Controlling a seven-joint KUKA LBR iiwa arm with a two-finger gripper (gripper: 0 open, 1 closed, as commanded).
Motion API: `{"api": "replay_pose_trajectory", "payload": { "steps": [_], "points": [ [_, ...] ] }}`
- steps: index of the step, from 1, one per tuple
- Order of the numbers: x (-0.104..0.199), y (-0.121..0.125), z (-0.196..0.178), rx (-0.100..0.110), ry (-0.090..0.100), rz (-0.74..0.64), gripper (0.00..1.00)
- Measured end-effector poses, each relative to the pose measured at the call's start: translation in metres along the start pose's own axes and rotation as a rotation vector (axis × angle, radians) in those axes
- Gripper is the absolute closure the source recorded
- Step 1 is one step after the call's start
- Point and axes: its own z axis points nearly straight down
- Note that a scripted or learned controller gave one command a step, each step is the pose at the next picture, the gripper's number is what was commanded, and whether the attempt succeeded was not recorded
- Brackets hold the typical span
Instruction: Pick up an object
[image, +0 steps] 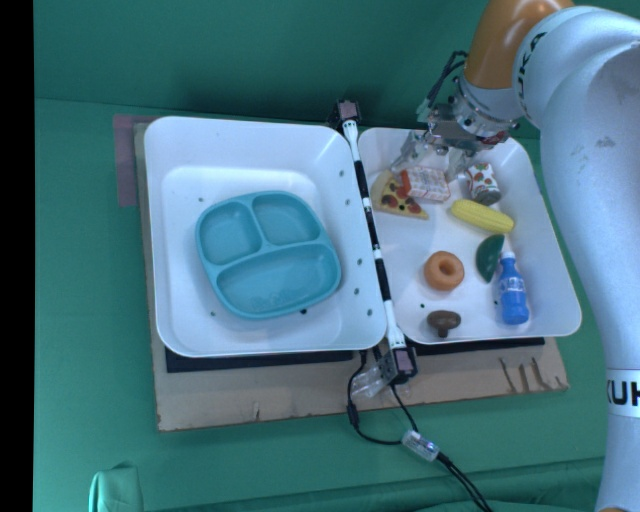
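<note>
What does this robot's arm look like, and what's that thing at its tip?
The arm is thick, rounded and pale grey, with an orange band just above the wrist. Black lettering shows on the shell near the band and again low on the right. Thin dark cables loop beside the wrist. At the tip is a small gripper of silvery metal with dark parts.

Arm (590, 120) cut off by top and right edges. Hand (440, 150) fingertips blurred above red-white box (428, 183); grip state unreadable. Small can (484, 183) print too small to read.
</note>
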Motion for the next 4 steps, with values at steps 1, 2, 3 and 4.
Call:
{"api": "replay_pose_trajectory", "payload": {
  "steps": [1,2,3,4],
  "points": [
    [0.0000,-0.0001,0.0003,0.000,0.000,0.000,0.00],
    [-0.0001,-0.0001,0.0006,0.001,0.000,0.000,0.00],
    [-0.0002,-0.0002,0.0008,0.001,0.000,0.000,0.00],
    [-0.0004,-0.0003,0.0010,0.001,0.001,0.000,0.00]
  ]
}}
